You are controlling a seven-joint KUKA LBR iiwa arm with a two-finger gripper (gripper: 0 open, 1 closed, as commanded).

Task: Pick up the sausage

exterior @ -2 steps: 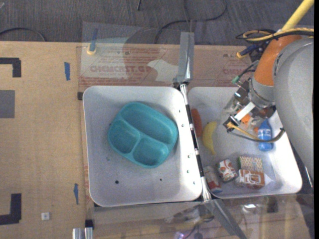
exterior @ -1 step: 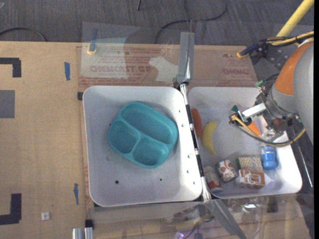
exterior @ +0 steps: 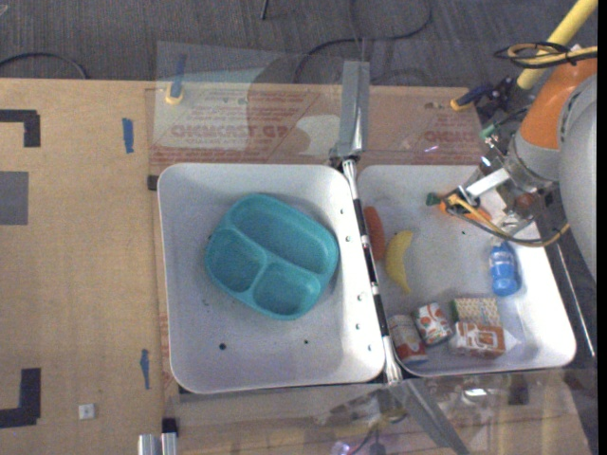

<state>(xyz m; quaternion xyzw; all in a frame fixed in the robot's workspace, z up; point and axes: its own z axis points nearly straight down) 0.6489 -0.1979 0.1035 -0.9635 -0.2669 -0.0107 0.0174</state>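
Approach step, grasp not yet made. Sausage lying lengthwise along the left wall of the right bin, close against the divider between bins, just left of the banana and apart from it. Tool at the right bin's upper right, well apart from the sausage, nothing seen between it and the target; state cannot be told, wrist and cables crowding the tip. Elsewhere in the right bin: blue bottle near the right side, small cartons and a can clustered at the near edge. Teal divided plate in the left bin, irrelevant here. Next move, by judgement: travel left across the bin, align with the sausage's long axis, descend tight to the wall. Little clearance on the wall side; banana close on the other.
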